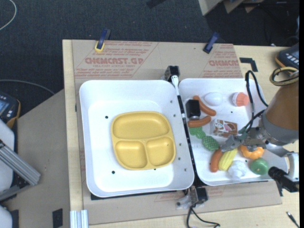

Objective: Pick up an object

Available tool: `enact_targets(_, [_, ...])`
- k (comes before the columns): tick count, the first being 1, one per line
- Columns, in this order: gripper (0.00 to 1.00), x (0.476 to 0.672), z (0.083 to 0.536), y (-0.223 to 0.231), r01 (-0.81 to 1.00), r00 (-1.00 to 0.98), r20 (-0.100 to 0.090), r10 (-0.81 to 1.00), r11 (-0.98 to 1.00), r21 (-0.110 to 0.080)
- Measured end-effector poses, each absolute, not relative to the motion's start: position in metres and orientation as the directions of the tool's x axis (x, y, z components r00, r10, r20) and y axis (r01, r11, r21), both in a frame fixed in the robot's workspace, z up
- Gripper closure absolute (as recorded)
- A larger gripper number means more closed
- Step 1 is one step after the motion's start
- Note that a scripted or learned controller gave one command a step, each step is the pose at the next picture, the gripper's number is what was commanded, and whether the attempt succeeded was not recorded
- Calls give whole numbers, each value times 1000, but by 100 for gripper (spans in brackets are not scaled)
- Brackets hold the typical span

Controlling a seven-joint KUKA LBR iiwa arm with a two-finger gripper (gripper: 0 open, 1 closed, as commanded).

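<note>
Arm's gripper (236,141) is down in the right bin (190,87) over the corn (227,158) beside the carrot (215,160) — can't tell the fingers' state — reaching step, next it needs a clean pinch.

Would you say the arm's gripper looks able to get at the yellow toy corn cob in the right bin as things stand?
Probably yes. The gripper hangs just above the yellow toy corn cob, which lies uncovered, though an orange carrot and a white piece crowd its sides.
</note>
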State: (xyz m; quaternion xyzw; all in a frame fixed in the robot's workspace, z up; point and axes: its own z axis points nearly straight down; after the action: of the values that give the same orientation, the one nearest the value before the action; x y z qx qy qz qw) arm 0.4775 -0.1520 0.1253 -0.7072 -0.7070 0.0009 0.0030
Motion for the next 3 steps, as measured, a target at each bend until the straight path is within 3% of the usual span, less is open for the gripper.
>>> enact_targets(1, [0,481,87,-149,1000,-1,7,1000,1,3])
enact_targets(2, [100,481,99,-151,1000,0,2,1000,0,9])
enact_targets(3, [100,493,153,-149,1000,-2,-3,1000,2,7])
